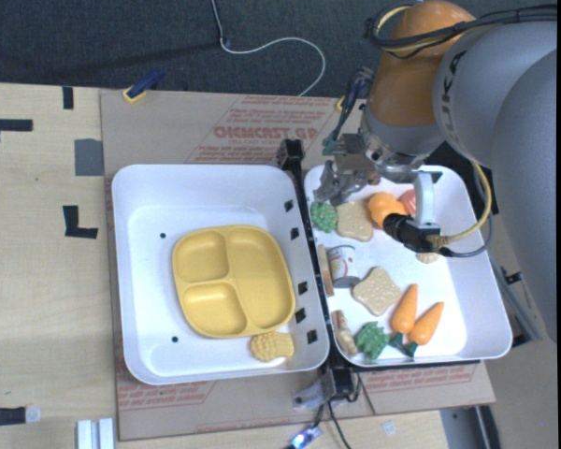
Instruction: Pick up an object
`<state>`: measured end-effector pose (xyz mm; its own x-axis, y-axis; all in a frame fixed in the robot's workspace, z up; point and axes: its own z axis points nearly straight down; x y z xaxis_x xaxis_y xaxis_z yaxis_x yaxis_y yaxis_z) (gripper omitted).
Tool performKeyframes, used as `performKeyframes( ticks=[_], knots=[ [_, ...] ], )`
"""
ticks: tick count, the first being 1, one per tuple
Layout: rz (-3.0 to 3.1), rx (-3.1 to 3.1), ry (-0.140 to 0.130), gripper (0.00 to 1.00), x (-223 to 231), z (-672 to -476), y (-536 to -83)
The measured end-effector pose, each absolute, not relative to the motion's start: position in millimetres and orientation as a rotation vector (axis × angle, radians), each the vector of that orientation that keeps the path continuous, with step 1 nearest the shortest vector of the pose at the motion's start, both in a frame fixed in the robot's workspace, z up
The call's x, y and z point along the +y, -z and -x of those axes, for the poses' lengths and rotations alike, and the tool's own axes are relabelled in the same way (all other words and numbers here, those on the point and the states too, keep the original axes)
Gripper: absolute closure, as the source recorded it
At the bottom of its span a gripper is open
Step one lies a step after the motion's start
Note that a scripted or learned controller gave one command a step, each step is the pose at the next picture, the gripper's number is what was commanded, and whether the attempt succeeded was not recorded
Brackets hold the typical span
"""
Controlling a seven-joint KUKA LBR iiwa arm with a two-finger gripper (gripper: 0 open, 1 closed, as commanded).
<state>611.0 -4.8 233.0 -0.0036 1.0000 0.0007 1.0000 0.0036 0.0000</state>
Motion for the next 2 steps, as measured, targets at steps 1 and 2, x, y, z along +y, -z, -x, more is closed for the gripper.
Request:
performKeyframes(
  ticks=[1, 2],
  knots=[
    [2.219, -2.222, -0.005, 1.00, -7.2, -613.0, -216.9],
    [2.219, -2.223, -0.001, 1.00, -12.0, -601.7, -233.9]
  ],
)
